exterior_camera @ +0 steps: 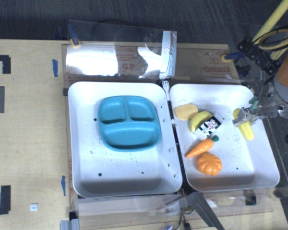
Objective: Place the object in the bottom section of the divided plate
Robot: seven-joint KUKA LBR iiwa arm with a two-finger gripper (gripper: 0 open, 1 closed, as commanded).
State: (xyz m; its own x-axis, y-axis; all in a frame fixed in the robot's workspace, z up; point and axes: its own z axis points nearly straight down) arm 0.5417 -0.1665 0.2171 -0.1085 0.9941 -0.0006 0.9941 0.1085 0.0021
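At the right bin's (266, 176) right edge, my pincer (247, 118) sits over the corn (246, 128); I cannot tell its grip. Plate (129, 123) in left bin awaits; nothing placed.

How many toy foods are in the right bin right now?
5: a potato at upper left, banana beside it, carrot mid-bin, pumpkin below it, corn by the gripper at right. None looks hidden.
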